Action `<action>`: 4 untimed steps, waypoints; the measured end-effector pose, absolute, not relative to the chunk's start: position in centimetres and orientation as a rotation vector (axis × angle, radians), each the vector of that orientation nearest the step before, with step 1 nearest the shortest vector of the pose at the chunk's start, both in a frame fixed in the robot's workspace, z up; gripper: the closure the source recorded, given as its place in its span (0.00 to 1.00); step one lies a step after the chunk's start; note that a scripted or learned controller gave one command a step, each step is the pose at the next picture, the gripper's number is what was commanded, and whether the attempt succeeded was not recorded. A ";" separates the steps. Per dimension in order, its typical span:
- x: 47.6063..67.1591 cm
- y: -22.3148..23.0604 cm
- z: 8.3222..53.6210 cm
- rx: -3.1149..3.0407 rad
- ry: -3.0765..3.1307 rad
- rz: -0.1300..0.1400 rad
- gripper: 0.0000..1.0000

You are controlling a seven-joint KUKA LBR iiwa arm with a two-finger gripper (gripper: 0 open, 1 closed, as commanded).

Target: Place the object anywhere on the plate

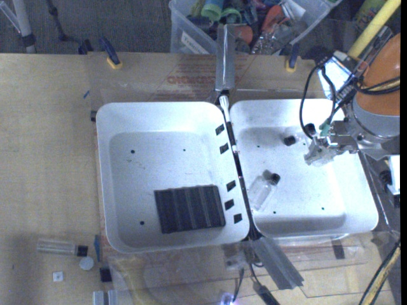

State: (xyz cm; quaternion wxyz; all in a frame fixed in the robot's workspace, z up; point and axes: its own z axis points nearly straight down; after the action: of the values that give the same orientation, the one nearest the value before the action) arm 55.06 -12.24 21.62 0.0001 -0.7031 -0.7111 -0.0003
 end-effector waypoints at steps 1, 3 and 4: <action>59.2 -4.1 19.4 -2.772 -1.477 0.003 1.00; 65.9 6.0 27.0 -3.116 -0.402 -0.003 1.00; 63.5 3.4 37.5 -2.891 -1.226 0.006 1.00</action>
State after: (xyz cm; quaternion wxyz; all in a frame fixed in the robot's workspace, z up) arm 63.52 3.40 37.45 0.0007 -0.9206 -0.3904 0.0020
